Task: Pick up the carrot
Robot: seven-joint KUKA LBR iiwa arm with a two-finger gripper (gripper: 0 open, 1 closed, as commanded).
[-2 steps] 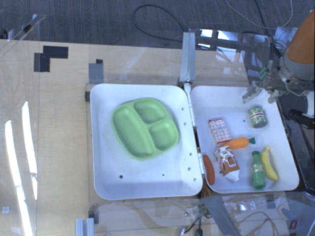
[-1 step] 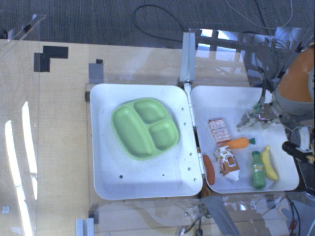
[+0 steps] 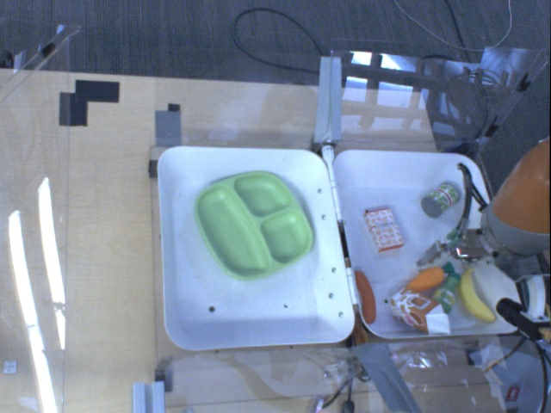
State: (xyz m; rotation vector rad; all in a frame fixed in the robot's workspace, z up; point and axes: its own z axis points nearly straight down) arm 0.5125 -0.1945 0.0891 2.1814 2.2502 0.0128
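Observation:
The carrot (image 3: 427,280) is orange with a green top at its right end. It lies in the right bin (image 3: 392,175) near the front, between a yellow banana and an orange-and-white packet. My gripper (image 3: 448,251) reaches in from the right and hangs just behind and above the carrot's green end. The carrot rests on the bin floor, and nothing shows in the gripper's hold. The arm's orange band (image 3: 525,198) hides the bin's right rim.
The right bin also holds a banana (image 3: 476,298), an orange-and-white packet (image 3: 413,309), a reddish sausage (image 3: 365,296) by the left wall, a small red-and-white box (image 3: 383,229) and a tin can (image 3: 440,200). A green divided plate (image 3: 253,224) lies in the left bin (image 3: 185,304).

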